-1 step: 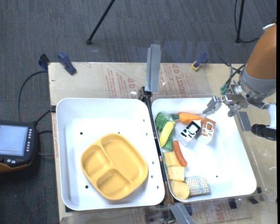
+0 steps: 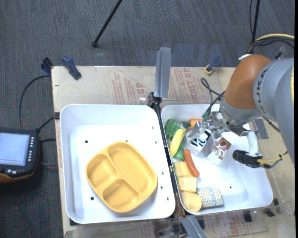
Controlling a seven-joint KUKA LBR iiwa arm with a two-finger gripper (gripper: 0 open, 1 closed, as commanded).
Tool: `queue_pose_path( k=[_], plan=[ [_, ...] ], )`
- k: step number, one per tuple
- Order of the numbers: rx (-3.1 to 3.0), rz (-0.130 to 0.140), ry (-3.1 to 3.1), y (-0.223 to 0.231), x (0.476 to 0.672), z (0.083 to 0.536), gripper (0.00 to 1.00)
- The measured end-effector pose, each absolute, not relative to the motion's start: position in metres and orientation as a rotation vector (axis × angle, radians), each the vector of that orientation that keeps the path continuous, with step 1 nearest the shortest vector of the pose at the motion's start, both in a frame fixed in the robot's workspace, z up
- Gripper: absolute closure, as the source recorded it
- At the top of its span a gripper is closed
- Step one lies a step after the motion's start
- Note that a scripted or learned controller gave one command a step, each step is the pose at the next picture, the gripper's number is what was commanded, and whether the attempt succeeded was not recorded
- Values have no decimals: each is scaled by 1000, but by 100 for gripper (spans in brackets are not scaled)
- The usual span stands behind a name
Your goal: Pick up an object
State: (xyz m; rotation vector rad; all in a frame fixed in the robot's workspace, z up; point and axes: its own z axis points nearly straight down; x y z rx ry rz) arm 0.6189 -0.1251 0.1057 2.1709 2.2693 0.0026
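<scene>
From my remote station I saw the right bin (image 2: pixel 258 192) crowded along its left wall: a green vegetable (image 2: pixel 172 129) at the top, a yellow banana-like piece (image 2: pixel 177 142) leaning against it, an orange-red sausage shape (image 2: pixel 191 163) below, then pale yellow cheese-like blocks (image 2: pixel 185 176), a round yellow piece (image 2: pixel 191 201) and a small patterned packet (image 2: pixel 210 197) near the front wall. A bit of orange (image 2: pixel 194 122) peeked out just above the gripper. This clutter pressed close on the gripper's left side.

The left bin (image 2: pixel 74 128) held a yellow divided tray (image 2: pixel 121 176) with three compartments, lying flat and well apart from the arm. A handheld pendant with a screen (image 2: pixel 12 152) sat off the bench to the left, and blue clamps (image 2: pixel 70 67) gripped the cardboard-covered benchtop.

Printed lettering ran across the cardboard (image 2: pixel 134 86) behind the bins, but I could not read it. A small carton (image 2: pixel 219 150) with brown and white markings lay just to the right of the gripper; its print was too small to make out.

The gripper (image 2: pixel 199 139) hung low in the right bin, beside the banana-like piece and touching or nearly touching the carton. I could not tell how it was set or whether it had anything.
</scene>
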Motion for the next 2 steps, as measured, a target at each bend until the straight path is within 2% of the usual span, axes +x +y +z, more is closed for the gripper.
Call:
queue_pose_path(
  k=[1, 2],
  plan=[
    [1999, -6, 2414, -99, 645, 91, 0],
    [1999, -5, 2413, -99, 645, 91, 0]
  ],
)
